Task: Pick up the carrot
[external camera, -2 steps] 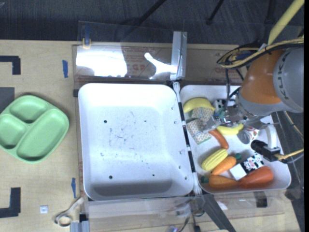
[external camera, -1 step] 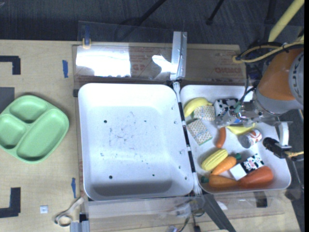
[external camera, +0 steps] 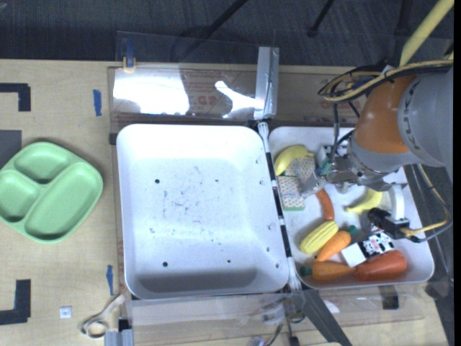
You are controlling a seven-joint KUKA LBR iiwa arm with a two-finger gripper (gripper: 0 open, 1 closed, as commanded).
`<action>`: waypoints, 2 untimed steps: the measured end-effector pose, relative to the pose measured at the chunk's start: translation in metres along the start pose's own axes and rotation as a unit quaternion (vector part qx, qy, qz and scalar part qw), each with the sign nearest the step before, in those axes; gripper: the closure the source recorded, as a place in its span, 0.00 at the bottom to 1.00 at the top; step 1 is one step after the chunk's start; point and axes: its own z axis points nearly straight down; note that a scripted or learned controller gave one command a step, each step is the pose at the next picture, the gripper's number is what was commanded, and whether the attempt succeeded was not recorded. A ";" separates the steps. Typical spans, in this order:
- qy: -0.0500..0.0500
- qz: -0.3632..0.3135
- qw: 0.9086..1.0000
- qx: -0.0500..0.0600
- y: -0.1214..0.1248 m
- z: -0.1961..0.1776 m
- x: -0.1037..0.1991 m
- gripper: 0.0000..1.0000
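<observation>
A small orange carrot (external camera: 333, 245) with a green top lies slanted in the right bin (external camera: 421, 254), between a yellow corn cob (external camera: 319, 235) and a white box (external camera: 354, 253). A thinner orange piece (external camera: 328, 205) lies just above it, and a longer orange vegetable (external camera: 333, 270) rests along the bin's front wall. My gripper (external camera: 325, 169) hangs over the upper middle of that bin, up and slightly left of the carrot and apart from it. The wrist hides what lies directly under it.
The right bin is crowded: a yellow fruit (external camera: 290, 157) and a checkered cloth (external camera: 292, 189) at the left, a banana (external camera: 364, 202), a red pepper (external camera: 383, 265), a black-and-white toy (external camera: 379, 242). The left bin (external camera: 130, 146) adjoins it. A green divided plate (external camera: 47, 191) sits far left.
</observation>
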 end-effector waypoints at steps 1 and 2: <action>0.013 0.081 0.997 0.001 -0.008 0.000 -0.073 0.00; 0.006 0.066 0.998 0.003 -0.041 -0.037 -0.105 0.00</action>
